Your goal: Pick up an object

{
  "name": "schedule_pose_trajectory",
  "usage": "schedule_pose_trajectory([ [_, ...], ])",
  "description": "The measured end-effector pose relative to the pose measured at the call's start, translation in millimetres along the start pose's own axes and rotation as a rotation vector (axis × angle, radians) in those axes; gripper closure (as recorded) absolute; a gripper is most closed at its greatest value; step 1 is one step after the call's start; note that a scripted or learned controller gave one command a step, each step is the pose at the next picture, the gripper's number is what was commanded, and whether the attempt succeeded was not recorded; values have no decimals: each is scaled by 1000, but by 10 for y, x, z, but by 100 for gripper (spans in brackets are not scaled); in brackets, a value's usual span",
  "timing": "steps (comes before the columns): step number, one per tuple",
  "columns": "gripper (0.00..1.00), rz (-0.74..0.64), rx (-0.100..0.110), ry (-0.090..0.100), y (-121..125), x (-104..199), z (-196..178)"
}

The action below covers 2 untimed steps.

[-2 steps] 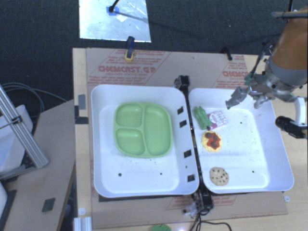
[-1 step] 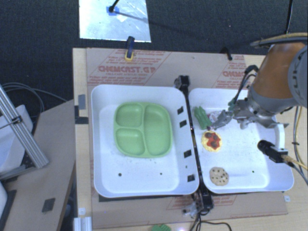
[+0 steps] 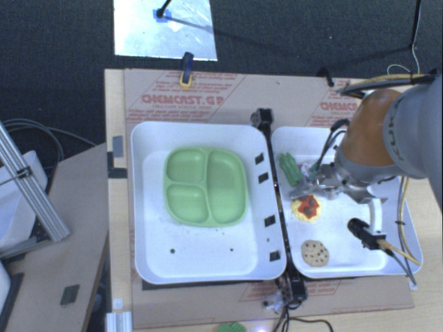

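Your tool [image 3: 320, 182] sits low in the right bin [image 3: 394, 258], just above the yellow-and-red toy [image 3: 306, 208]; you cannot tell its state. The green toy [image 3: 290, 168] lies just left of it, long axis running up-left to down-right. The cookie [image 3: 315, 253] lies nearer the front. The left bin [image 3: 149, 254] holds a green divided plate [image 3: 206, 187].

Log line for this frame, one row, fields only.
arm: over right bin | gripper: above yellow-red toy, beside green toy | cookie: untouched | left bin: green divided plate | pick: not confirmed
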<state>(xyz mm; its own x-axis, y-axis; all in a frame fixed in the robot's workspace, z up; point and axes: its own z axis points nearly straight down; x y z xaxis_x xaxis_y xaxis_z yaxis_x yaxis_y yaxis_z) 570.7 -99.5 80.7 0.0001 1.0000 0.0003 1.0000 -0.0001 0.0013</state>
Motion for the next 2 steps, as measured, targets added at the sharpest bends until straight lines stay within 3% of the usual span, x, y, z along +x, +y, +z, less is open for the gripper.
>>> schedule_pose_trajectory([
  [1,0,3,-4,-4,60,-575,-400],
  [2,0,-7,5,3,-312,121,-15],
])
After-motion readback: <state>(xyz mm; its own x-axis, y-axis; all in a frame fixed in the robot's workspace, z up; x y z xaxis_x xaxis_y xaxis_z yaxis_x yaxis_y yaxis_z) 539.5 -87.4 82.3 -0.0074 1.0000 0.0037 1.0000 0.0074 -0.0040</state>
